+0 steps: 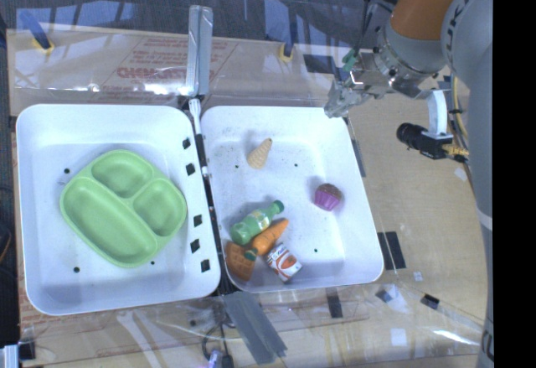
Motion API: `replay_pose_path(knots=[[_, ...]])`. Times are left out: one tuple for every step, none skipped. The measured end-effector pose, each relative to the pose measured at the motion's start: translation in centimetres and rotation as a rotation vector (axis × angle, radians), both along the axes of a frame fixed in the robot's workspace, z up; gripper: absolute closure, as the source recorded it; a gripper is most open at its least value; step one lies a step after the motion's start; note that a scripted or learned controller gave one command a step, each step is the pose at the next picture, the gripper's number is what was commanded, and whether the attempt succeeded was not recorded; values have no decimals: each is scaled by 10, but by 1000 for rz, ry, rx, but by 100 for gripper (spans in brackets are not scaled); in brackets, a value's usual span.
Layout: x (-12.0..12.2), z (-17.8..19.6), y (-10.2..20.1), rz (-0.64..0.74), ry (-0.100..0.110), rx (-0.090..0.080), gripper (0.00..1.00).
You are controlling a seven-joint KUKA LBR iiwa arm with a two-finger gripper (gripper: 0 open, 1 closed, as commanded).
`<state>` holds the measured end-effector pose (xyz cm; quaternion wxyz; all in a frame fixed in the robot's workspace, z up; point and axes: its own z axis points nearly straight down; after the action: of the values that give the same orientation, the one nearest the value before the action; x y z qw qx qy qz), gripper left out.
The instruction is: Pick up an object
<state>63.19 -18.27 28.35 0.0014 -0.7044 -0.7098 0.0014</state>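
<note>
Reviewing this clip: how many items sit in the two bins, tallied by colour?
Green: 2, the divided plate in the left bin and the bottle in the right bin
Orange: 1, the carrot
Purple: 1, the cupcake
Tan or brown: 2, the cone and the bread piece
Red and white: 1, the can
Total: 7

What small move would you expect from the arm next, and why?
Probably a short move inward and down over the right bin. The tool sits at that bin's far right corner, above the rim, with nothing between it and the toys. The purple cupcake lies alone and nearest, so it looks an easier target than the green bottle and carrot piled together.
</note>
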Motion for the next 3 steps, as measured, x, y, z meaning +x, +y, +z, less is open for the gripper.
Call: replay_pose_path(knots=[[-44,-179,46,195,0,1,0],[-113,-192,69,571,-1,4,0],[-83,-191,75,510,-4,1,0]])
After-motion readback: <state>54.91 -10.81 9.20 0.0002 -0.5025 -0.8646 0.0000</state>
